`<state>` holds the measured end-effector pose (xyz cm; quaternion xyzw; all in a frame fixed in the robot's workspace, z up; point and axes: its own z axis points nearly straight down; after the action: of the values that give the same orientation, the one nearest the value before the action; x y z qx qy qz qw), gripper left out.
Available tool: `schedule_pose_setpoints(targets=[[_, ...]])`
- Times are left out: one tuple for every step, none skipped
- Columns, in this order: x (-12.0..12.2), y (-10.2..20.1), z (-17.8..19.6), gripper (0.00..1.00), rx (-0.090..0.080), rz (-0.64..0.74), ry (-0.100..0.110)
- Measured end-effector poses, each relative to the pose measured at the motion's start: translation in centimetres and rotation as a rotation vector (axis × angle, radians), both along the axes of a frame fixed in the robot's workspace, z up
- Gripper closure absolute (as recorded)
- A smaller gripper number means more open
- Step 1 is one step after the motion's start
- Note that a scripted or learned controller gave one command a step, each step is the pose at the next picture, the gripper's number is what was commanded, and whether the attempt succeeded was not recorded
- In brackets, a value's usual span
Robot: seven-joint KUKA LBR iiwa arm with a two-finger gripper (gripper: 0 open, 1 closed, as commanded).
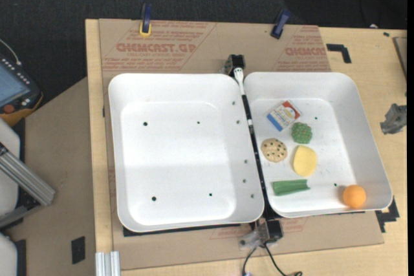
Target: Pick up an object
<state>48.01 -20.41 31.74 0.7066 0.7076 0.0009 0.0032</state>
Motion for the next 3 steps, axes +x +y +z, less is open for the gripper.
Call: schedule_pose_setpoints(targets=[[0.0, 1.2, 2.9, 1.0, 0.0, 0.001, -0.001], [0.0, 1.6, 3.4, 1.0, 0.0, 0.0, 0.001], [-0.2, -2.2, -0.4, 1.0, 0.004, -0.005, 0.01]])
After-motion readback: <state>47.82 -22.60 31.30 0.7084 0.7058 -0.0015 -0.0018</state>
